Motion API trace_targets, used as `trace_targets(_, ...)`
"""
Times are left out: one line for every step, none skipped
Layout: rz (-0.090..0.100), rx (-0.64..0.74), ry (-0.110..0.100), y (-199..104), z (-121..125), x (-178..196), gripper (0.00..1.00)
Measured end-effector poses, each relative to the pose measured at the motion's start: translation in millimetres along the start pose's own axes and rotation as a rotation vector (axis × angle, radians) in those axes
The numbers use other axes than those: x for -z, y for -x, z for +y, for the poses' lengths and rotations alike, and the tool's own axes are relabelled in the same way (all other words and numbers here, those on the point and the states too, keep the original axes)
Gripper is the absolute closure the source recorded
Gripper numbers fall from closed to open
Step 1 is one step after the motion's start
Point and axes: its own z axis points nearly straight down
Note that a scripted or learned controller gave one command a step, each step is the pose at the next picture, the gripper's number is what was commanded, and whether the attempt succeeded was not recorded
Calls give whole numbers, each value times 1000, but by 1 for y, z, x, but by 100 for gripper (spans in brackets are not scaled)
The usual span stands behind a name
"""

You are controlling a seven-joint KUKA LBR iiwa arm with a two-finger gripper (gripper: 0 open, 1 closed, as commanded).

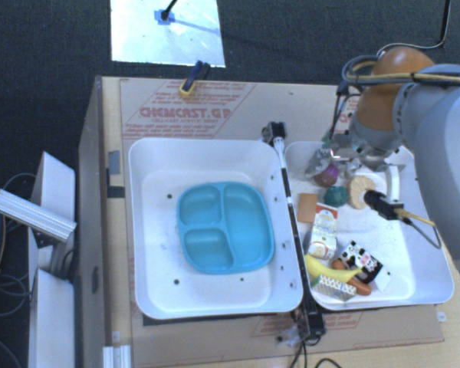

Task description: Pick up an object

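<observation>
Two-finger gripper [327, 158] low over the far left corner of the right shallow white bin [418, 267]. Jaws: cannot tell whether apart or together, since the wrist hides them from above. Nothing seen between them.

Likeliest target, by my reading: the dark purple roundish object [327, 177]. It lies just on the near side of the gripper, close under it; contact cannot be judged. It has no clear long axis, so approach angle should matter little. The move turns on a short shift toward the near edge, then down.

Other positions, taken from the purple object:
- teal rounded lump [337, 195] just beside it, near side, perhaps touching
- round tan disc [359, 191] near, to the right, against the teal lump
- flat tan rectangular block [307, 207] near, toward the bin's left wall
- blue divided plastic plate [224, 227] well apart, in the left white bin [161, 205]

Risk, as judged: crowding neighbours may get nudged.
</observation>
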Motion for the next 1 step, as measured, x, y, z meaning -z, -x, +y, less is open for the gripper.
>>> trace_targets(0,2,3,0,1,11,100)
